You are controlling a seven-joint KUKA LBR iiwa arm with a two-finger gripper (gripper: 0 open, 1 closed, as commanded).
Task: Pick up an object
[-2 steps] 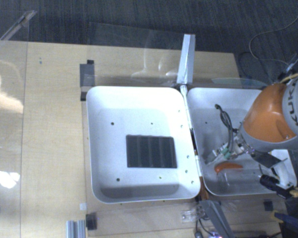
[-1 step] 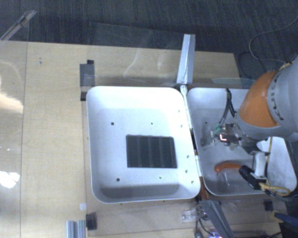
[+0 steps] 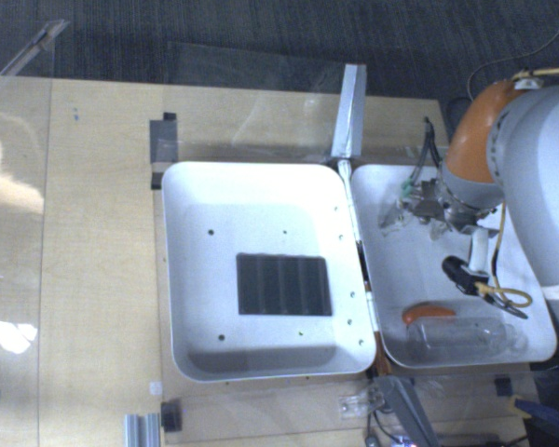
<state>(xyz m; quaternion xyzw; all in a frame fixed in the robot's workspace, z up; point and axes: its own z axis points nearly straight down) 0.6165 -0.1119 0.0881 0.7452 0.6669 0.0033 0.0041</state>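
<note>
Gripper (image 3: 402, 214) above the back end of the right bin (image 3: 391, 273); how wide it stands cannot be told, and nothing shows in its hold. Orange object (image 3: 429, 313) lies by that bin's front wall, just beside a clear bottle (image 3: 468, 334). A good descent centres on the orange object and keeps clear of the bottle and the wall.

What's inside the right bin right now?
In the right bin, an orange object and a clear plastic item lie by the front wall. The arm hides its right side.
</note>
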